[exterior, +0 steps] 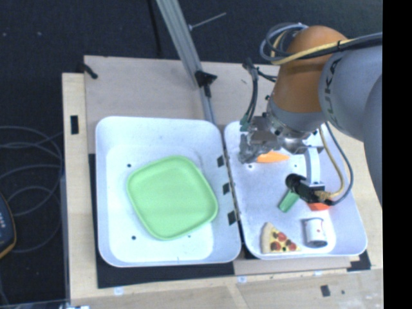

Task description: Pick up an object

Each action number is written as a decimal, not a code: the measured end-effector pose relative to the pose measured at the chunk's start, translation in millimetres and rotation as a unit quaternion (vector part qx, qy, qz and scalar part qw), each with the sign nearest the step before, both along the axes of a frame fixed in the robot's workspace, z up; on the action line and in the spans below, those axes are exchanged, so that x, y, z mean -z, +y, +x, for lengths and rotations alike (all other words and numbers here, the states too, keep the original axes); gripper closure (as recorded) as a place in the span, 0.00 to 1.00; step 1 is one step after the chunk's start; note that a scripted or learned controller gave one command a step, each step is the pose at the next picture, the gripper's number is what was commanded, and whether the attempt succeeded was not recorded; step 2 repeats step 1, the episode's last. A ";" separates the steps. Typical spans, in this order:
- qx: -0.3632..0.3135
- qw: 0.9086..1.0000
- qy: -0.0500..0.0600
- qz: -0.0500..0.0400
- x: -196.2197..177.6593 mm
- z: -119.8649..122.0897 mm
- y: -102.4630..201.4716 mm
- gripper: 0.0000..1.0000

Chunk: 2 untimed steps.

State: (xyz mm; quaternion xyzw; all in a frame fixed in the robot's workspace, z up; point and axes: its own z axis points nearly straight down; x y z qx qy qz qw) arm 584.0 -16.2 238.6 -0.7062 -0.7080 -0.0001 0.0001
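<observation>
1. The gripper (248,152) is set over the right bin (261,198)'s far left corner; its grip cannot be told.
2. An orange piece (273,158), perhaps a carrot, is laid just beside it.

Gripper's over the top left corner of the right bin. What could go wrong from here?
The gripper sits close to the left wall of the right bin, so it may strike that wall. The orange piece lies beside it, not visibly held; it could be pushed away or missed.
</observation>
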 end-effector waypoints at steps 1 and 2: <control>-0.001 1.000 0.000 0.000 7.5 3.0 58.1 1.00; -0.001 1.000 0.000 0.000 7.5 3.0 58.1 1.00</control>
